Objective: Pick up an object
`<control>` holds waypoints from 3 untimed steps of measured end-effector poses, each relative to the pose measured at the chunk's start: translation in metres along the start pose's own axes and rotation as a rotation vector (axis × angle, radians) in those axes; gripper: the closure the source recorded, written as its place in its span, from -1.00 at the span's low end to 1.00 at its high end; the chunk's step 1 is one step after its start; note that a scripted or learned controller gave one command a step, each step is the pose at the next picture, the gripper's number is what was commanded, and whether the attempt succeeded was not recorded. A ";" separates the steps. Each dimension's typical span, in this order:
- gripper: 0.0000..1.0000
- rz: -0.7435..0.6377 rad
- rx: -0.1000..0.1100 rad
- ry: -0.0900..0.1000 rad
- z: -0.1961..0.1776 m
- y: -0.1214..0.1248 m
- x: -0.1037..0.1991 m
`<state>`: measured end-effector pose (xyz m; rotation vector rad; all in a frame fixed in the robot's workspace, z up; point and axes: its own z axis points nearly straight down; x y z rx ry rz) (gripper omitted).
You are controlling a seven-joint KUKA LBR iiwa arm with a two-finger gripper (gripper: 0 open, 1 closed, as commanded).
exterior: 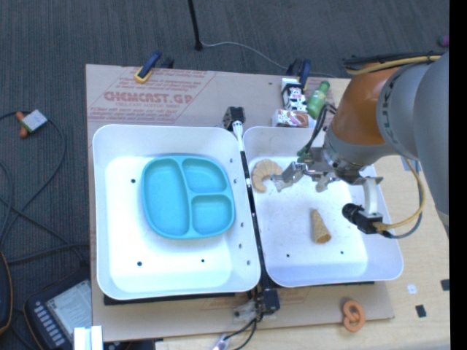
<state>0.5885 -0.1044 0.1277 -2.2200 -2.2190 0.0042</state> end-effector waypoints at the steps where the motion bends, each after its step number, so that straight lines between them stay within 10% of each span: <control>1: -1.00 -0.001 -0.010 -0.001 0.040 -0.022 -0.006; 2: -1.00 0.000 -0.015 -0.004 0.040 -0.071 -0.003; 3: 1.00 0.002 -0.016 -0.005 0.030 -0.071 -0.004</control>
